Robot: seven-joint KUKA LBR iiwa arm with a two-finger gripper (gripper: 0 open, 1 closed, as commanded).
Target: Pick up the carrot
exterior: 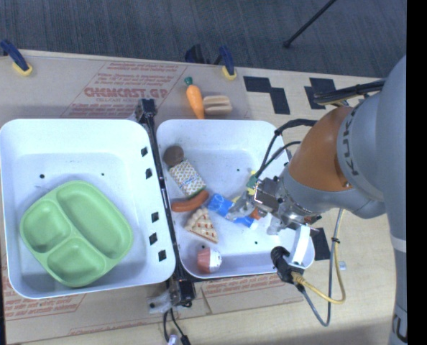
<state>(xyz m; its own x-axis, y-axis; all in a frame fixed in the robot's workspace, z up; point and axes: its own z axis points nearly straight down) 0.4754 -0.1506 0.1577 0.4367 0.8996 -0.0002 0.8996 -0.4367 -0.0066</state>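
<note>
Robot arm [343, 160] reaching from the right into the right-hand of two white bins on a cardboard-covered bench.

Grey arm with an orange band fills the right side; its gripper [251, 205] sits low in the right bin [221, 131], and whether it is spread or closed cannot be told. Left bin [26, 139] holds a green divided plate [75, 232]. Right bin holds a sausage [189, 203], a waffle-patterned wedge [202, 226], a blue piece [218, 205] just beside the gripper, and other small toy foods. Carrot [194, 99] lies outside both bins, on the bench above the right bin's far edge, beside a tan block [217, 106], well apart from the gripper.
</note>
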